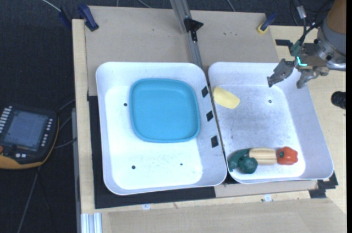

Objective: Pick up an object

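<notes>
Open and empty, my two-finger gripper [290,75] hangs over the right white bin's [308,111] far corner, well apart from the pale yellow rounded plastic lump [226,98] by its left wall, which I judge light, smooth, best pinched across its narrow middle.

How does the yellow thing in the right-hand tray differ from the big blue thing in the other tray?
The yellow piece is small and rounded; the blue plate is far larger, flat and squarish. The yellow piece lies in the right bin by its left wall; the plate sits mid left bin. Both lie apart from the gripper.
</notes>
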You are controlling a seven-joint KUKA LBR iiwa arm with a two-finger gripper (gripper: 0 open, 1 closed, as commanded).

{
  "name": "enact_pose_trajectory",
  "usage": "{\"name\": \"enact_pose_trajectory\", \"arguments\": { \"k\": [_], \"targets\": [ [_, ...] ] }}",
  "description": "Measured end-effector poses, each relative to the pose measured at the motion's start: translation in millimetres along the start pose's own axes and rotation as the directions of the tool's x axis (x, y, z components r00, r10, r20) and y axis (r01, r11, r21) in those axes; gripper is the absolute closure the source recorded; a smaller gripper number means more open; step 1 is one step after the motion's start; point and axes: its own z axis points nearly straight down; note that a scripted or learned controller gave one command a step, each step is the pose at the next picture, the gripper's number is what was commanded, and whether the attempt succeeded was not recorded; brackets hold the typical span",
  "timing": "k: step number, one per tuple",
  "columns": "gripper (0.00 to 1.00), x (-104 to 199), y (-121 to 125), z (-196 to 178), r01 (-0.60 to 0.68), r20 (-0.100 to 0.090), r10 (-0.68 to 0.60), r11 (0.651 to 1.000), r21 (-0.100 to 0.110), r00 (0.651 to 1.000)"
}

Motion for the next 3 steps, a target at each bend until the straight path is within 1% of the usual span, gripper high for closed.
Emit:
{"name": "enact_pose_trajectory", "arguments": {
  "k": [1,2,3],
  "targets": [
    [0.0,0.0,0.0,0.0,0.0,0.0,0.0,1.0,0.0,1.0],
    [0.0,8.7,0.3,58.3,0.001,-0.001,-0.001,1.0,0.005,1.0],
    [0.0,11.8,6.1,103.2,0.0,-0.001,0.0,1.0,0.004,1.0]
  ]
}}
